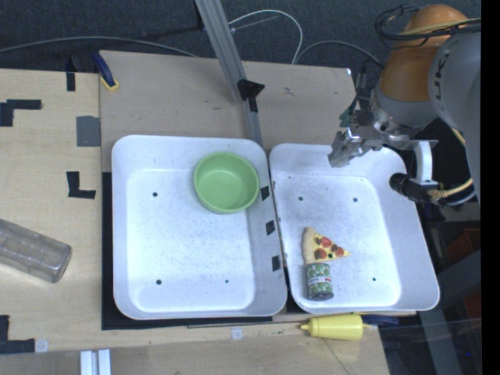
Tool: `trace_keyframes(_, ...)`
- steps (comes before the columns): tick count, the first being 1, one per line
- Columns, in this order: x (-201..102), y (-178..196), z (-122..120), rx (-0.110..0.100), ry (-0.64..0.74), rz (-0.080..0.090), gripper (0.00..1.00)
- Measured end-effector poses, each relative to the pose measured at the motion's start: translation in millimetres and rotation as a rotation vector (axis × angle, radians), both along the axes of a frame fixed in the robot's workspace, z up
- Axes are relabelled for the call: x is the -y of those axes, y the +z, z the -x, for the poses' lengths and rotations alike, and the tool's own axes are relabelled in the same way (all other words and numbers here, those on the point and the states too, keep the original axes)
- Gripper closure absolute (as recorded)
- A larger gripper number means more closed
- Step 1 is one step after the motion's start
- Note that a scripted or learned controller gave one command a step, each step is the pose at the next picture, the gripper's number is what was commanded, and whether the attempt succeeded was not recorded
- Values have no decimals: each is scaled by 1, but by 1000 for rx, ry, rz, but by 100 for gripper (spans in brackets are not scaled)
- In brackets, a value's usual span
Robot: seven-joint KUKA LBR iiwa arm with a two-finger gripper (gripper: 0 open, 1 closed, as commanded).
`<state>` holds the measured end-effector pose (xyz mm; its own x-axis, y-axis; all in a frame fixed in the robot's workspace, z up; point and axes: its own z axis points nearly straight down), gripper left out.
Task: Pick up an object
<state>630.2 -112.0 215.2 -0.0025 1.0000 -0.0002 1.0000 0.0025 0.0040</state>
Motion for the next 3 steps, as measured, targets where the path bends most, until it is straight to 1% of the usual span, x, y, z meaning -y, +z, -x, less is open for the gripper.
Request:
trace_keyframes(1,-1,4,0,-4,0,-1,100)
trace_keyframes(3,-100,-8,-7,-7,4,-1,100)
